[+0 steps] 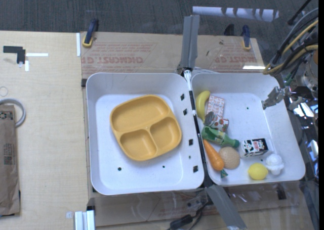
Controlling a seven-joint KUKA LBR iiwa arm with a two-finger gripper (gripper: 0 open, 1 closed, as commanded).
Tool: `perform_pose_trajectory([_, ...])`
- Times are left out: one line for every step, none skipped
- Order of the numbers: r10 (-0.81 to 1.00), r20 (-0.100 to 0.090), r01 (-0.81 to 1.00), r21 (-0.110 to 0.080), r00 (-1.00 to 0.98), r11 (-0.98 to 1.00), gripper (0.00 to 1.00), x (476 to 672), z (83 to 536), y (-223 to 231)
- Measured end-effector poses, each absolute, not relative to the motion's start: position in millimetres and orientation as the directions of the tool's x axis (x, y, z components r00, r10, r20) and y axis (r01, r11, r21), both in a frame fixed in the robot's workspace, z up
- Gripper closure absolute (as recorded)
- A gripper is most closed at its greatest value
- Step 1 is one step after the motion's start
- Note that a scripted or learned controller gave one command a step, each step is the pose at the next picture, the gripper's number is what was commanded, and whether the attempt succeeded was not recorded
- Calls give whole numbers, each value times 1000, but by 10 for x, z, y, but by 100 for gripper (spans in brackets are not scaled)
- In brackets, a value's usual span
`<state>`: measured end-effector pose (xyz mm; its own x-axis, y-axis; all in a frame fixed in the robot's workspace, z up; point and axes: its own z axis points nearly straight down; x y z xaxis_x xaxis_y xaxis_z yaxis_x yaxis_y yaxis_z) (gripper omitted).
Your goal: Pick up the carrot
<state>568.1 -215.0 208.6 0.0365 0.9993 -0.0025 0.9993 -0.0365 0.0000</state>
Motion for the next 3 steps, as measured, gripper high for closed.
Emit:
perform_pose_trajectory([996,-3,996,-2,90,-90,0,4982,3415,-2167])
perform_pose_trajectory([890,-4,890,-3,456,-456,0,4909,4405,-2000])
perform_pose_trajectory([683,-6,683,-3,730,-730,0,4783,4400,-2125])
